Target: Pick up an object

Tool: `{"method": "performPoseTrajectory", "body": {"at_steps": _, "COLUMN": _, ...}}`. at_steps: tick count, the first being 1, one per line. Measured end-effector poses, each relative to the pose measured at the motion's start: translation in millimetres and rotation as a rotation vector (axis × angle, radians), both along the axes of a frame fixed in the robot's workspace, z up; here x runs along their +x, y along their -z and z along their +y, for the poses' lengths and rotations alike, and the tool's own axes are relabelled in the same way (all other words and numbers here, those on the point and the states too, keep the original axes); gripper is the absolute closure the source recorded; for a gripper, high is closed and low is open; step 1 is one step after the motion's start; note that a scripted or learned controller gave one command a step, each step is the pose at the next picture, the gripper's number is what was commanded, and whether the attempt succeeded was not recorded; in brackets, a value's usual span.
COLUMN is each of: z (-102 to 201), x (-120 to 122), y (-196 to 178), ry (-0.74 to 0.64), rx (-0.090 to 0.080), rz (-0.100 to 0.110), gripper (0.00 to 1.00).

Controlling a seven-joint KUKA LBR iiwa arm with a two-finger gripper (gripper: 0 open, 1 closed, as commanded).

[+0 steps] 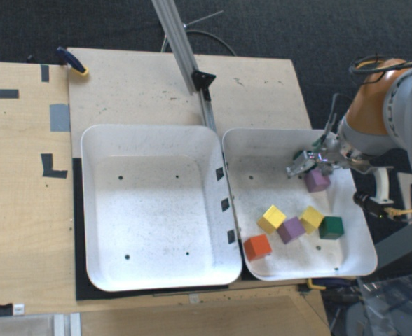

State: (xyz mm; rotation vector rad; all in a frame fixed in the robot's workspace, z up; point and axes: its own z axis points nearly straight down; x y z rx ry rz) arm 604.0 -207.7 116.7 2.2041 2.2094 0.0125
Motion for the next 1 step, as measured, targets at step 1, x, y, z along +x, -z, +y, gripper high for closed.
{"method": "performPoseTrajectory", "body": {"at_steps": 1, "z": -1.3, "x": -0.9, "y": 4.0, "ry": -0.001, "rx": 0.0, "rz": -0.002, "gripper": 0.0}}
